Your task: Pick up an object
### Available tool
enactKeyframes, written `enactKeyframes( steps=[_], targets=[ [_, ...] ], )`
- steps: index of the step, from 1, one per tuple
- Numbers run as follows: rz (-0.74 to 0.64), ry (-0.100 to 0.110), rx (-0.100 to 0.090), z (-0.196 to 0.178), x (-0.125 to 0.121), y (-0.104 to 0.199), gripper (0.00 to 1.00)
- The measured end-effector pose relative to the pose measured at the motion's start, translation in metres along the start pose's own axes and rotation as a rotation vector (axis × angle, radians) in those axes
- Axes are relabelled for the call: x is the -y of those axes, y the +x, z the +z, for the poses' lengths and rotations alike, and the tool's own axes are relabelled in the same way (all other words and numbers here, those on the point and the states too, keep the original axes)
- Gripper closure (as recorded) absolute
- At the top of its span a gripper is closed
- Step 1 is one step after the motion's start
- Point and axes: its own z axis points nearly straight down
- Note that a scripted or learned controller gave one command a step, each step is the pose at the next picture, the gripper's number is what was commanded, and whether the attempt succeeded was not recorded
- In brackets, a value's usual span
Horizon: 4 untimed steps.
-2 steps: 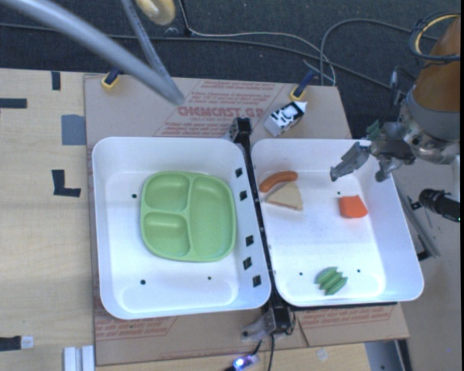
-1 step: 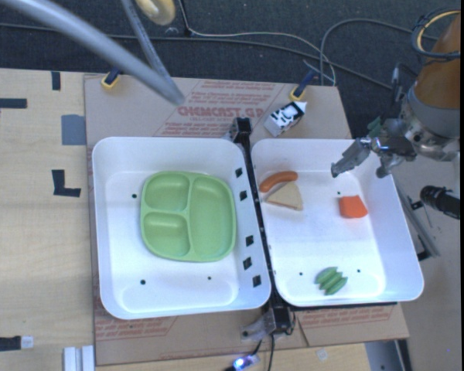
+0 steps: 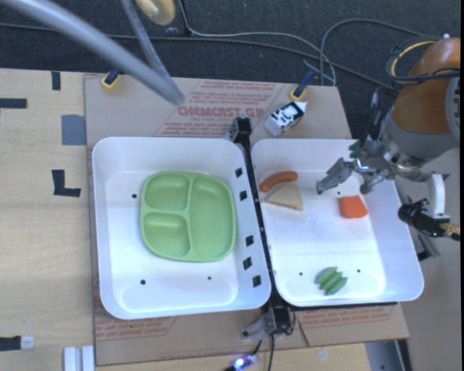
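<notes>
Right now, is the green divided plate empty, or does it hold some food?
Empty. The green divided plate in the left bin shows bare compartments.

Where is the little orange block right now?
The orange block lies in the right bin, near its far right side, just below the gripper.

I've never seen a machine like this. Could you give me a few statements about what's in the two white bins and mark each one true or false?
1. The green plate lies in the left bin. True.
2. The orange block rests on the green plate. False: it lies in the right bin, beside the gripper.
3. The sausage sits next to the bread slice. True.
4. The green pea pod lies at the far end of the right bin. False: it is near that bin's front edge.
5. The green plate has three compartments. True.
</notes>
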Motion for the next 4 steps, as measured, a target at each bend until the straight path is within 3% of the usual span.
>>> enactKeyframes(
  steps=[2, 3, 4],
  targets=[
    [0.000, 0.000, 0.000, 0.126, 0.011, -0.003, 0.00],
    [-0.002, -0.004, -0.001, 0.112, 0.010, -0.002, 1.00],
    [-0.001, -0.010, 0.001, 0.053, 0.011, 0.006, 1.00]
  ],
)
